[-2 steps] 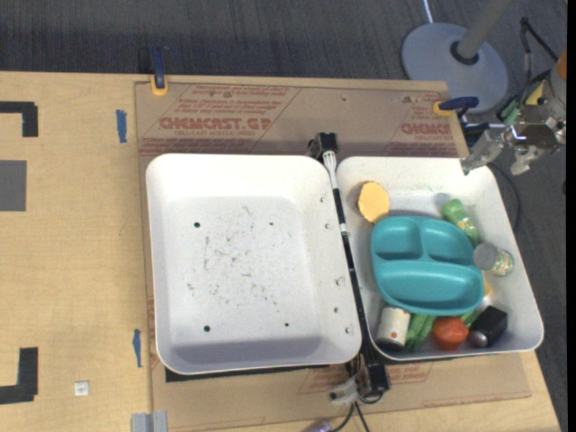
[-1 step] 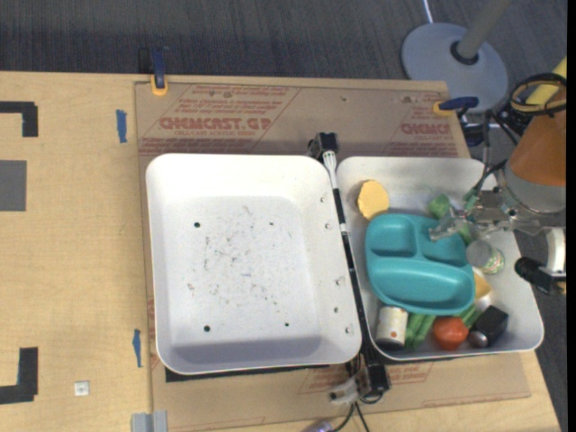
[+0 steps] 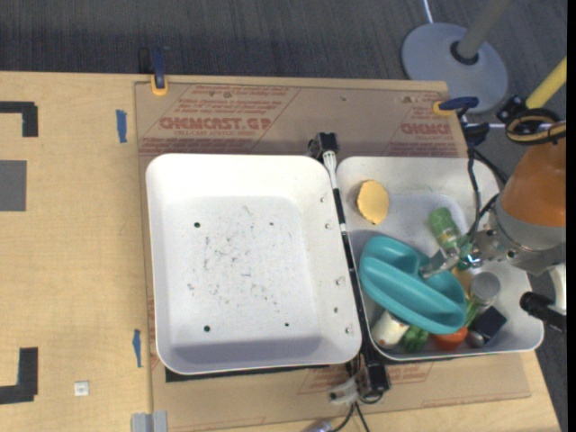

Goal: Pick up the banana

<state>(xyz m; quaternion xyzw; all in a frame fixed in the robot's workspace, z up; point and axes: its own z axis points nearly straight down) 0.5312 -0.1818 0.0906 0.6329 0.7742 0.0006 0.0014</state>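
Two shallow white plastic bins are sitting side by side on a brown cardboard sheet [image 3: 270, 111] that is lying on the pale wooden tabletop [image 3: 72, 268]. The left bin [image 3: 166, 268] is showing only dark specks and scuffs across its floor. The right bin [image 3: 405, 171] is holding a crowd of things: a round yellow-orange piece [image 3: 373, 201] is lying alone near its far left corner, a teal plastic bowl-like dish [image 3: 409, 288] is resting tilted across the middle, a green bottle-shaped object [image 3: 443, 228] is lying just beyond the dish, and a grey cylinder [image 3: 484, 286], a black block [image 3: 489, 323], a red-orange item [image 3: 450, 337], a small green thing [image 3: 414, 337] and a pale cream rounded piece [image 3: 389, 328] are packing the near edge around and partly under the dish. No shape among them is reading clearly as the banana; it cannot be told whether the pale cream piece peeking from under the dish or the yellow-orange piece is it. The grey arm with the orange band [image 3: 538, 192] is reaching in from the right, and its gripper [image 3: 447, 264] is hanging low over the right bin, just above the dish's far rim and beside the green bottle. The jaws are too small and cluttered to judge, so how far apart they are standing cannot be told, and nothing is visibly between them
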